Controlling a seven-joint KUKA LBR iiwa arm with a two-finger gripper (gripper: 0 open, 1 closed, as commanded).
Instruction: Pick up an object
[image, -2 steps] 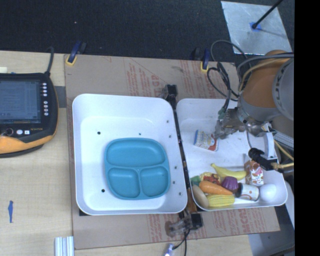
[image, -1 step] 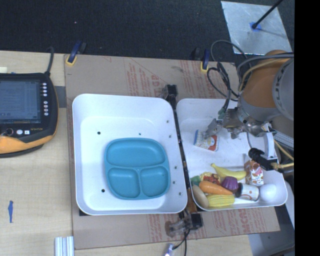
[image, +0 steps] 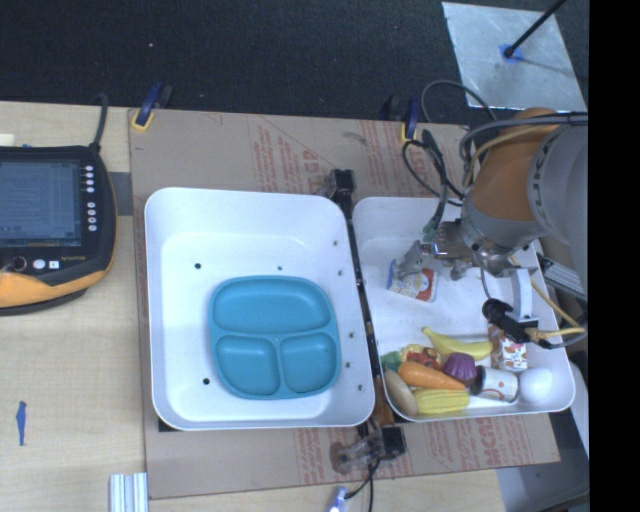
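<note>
Both white bins, the left bin (image: 170, 300) and the right bin (image: 380, 230), look like smooth, slightly glossy plastic. The blue divided tray (image: 272, 335) has a matt, smooth plastic look. Under the bins lies a brown cardboard sheet (image: 250, 150), dull and printed. The worktop (image: 60, 400) shows pale wood grain. The arm's orange band (image: 510, 180) is smooth with a soft sheen.

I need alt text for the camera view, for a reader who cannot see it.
The grey arm's tool hangs low over a small white and red packet in the right bin, with toy food piled at its near edge. The left bin holds a blue divided plate.
</note>
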